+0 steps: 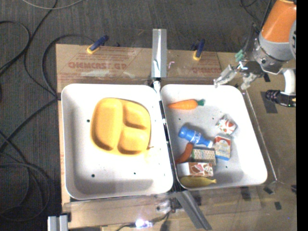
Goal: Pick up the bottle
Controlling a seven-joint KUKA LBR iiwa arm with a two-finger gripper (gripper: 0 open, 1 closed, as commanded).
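The small blue plastic bottle with a white cap [194, 135] lies on its side near the middle of the right-hand shallow white bin [250, 129], its cap end pointing toward the bin's right wall. Just beside it, toward the near edge, sit a reddish sausage-shaped toy [185, 153] and a small dark printed carton [203, 155]; a red-and-white carton [223, 147] lies close to the cap. An orange toy carrot with a green top [185, 104] rests well apart, near the bin's far edge. The left-hand white bin [77, 177] carries a yellow divided tray [121, 125].

The end effector [233, 75] hangs over the far right corner of the right bin, well away from the bottle. Its fingers appear spread apart, with nothing between them.

The bottle looks light, rigid and smooth, so it would likely roll or slip under an off-centre pinch. A grasp across the round body, at its middle and square to its long axis, seems the safest, though the neighbouring toys leave little room on the near side.
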